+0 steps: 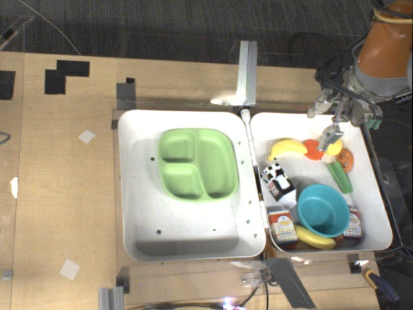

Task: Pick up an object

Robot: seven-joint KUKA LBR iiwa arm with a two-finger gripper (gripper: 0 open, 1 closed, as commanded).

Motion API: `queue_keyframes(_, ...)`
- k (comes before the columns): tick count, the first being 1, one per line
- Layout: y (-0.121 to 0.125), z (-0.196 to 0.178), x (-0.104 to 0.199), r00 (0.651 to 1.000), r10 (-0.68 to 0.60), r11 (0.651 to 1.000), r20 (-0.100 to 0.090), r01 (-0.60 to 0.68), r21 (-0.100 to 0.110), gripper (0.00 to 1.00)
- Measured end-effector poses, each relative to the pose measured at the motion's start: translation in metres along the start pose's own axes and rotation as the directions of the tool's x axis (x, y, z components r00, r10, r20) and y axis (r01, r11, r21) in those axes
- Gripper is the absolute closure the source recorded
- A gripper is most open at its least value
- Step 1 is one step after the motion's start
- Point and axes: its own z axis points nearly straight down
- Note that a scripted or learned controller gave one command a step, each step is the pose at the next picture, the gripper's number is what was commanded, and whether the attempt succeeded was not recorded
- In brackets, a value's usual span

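Bench: light wooden top [58, 192] bearing two shallow white bins side by side, with a metal post [248, 73] standing behind the seam between them.
Left bin: white tray [139, 231] holding a green divided plate [197, 162], which lies flat near its middle.
Right bin: white tray [381, 228] crowded with small items, the candidates for picking.
Contents, far end: a yellow banana [287, 148], an orange piece [313, 150] just beside it, and a green stick-shaped item [340, 176] with an orange round thing [347, 159] at its upper end.
Contents, near end: a blue bowl [322, 210], a second banana [315, 238] below the bowl, a black-and-white toy [276, 179], and small packets [282, 227] along the near wall.
Arm: grey with an orange band [386, 41], reaching in from the right.
Gripper: gripper [332, 136] lowered over the far end of the right bin, close above the orange piece; how wide its fingers stand cannot be made out, and nothing is seen gripped between them.
Step in hand: apparently the descent onto a chosen item at the far end, before any lift.
Next move: probably closing on one item only, then a straight lift clear of the neighbours that touch it.
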Motion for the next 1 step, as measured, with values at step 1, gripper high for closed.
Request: queue_keyframes(1,-0.0065,0.0935,0.0413,0.987,0.163,0.987,0.001,-0.163,0.000,0.00)
